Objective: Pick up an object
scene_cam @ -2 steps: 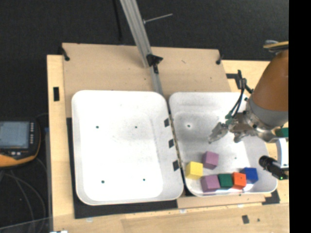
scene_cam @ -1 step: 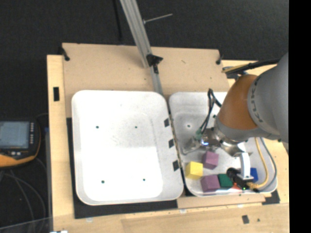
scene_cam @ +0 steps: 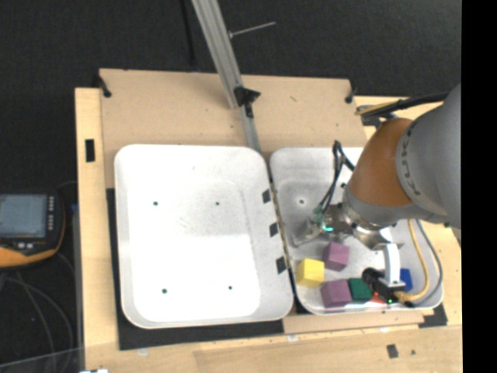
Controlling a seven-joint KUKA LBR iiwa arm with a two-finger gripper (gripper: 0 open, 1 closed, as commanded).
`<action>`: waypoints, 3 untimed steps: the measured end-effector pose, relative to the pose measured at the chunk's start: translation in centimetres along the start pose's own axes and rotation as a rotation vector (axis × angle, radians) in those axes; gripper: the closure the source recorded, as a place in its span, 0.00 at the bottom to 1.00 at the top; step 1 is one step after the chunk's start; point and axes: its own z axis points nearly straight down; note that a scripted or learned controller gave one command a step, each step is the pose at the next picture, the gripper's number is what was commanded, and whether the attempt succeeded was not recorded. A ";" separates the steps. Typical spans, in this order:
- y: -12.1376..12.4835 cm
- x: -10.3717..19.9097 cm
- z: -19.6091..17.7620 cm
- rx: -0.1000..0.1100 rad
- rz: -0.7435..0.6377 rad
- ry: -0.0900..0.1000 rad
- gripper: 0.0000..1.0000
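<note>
Camera view: the tool [scene_cam: 324, 225] hangs low in the right bin [scene_cam: 299, 169], just up-left of the small purple block [scene_cam: 337, 256]; whether it is apart or together I cannot tell. Nothing looks lifted; yellow block [scene_cam: 311, 272], big purple block [scene_cam: 336, 292] and green block [scene_cam: 359, 288] lie on the floor. Grasp and lift remain.

Two white bins sit side by side on the worktop [scene_cam: 155, 107]: the left bin [scene_cam: 194, 231] and the right bin [scene_cam: 299, 177]. Inside the right bin lie two purple blocks [scene_cam: 337, 255] [scene_cam: 336, 292], one yellow block [scene_cam: 311, 271] and one green block [scene_cam: 359, 288].
</note>
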 end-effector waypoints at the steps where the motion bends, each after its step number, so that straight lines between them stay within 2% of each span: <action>1: 0.0 0.0 0.0 -0.001 0.004 0.000 0.00; 3: 0.0 0.0 0.0 -0.002 0.008 0.000 0.00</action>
